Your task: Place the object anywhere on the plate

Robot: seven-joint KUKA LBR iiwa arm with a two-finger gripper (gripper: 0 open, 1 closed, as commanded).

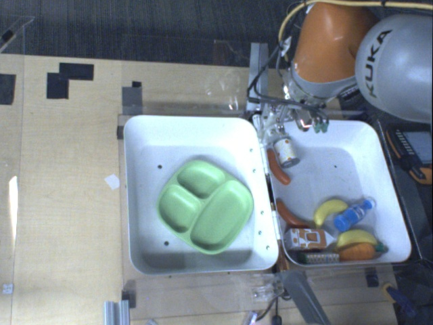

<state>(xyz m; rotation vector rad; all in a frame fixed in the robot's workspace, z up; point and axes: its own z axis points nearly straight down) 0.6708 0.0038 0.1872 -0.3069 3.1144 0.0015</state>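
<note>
Overhead view of the bench [61, 181] with two white bins. The grey arm [399, 66] enters from the upper right, its orange band [328, 39] above the wrist, and bends down so that the hand [276, 128] hangs over the upper left corner of the right bin [379, 147], close to the wall shared with the left bin [139, 181]. Whether the hand is open or closed cannot be told: the wrist hardware and cables hide its tips from this angle.

Directly below the hand, touching or nearly touching it, lies a small can [285, 152] with a pale body and tan top, tilted on its side. Whether it is gripped cannot be told. Just beyond the can, toward the viewer, a red-brown sausage [279, 169] lies along the bin's left wall. A second sausage [292, 215] sits farther on. Well away from the hand, in the near part of the same bin, are a banana [329, 210], a blue bottle [353, 215], a second yellow fruit [356, 238], an orange carrot-like item [356, 252] and a small brown carton [308, 238].

The green divided plate [206, 205] rests in the left bin, down and to the left of the hand, across the shared wall, with its three compartments bare.
</note>
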